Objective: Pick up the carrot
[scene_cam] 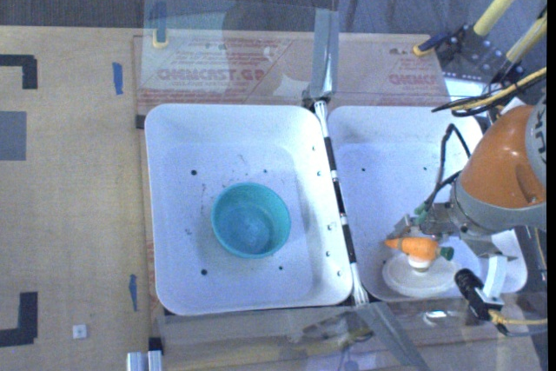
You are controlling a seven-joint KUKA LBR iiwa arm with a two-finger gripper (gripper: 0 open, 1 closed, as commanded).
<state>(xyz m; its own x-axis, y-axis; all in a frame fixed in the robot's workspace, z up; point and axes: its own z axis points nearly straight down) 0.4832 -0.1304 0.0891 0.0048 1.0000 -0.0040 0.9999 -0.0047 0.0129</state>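
While I watch from the fixed overhead camera, the scene runs like this from left to right. On the far left is bare tan wooden desk (pixel 69 213) with black tape corners and small blue tape marks. Next comes the left shallow white plastic bin (pixel 174 143), and in its middle sits a round teal plastic bowl (pixel 251 220), upright and well apart from the walls. A thin metal divider separates it from the right shallow white plastic bin (pixel 382 143). Toward the near end of that right bin lies a small white round plate (pixel 400 278), and the small orange toy carrot (pixel 419 248) with a green tip rests on or just above its far edge. The robot's two-finger gripper (pixel 432 228) hangs directly over the carrot, below the grey arm with its orange band (pixel 499 165), which enters from the right.

I cannot tell whether the jaws are apart, together, or clamped on the carrot; the wrist hides them.

My judgement is that the grasp step is in hand: the tool is at the carrot, lift not yet evident. The next move calls for a firm closure, then a straight, slow rise so the carrot neither slips nor drags the plate.
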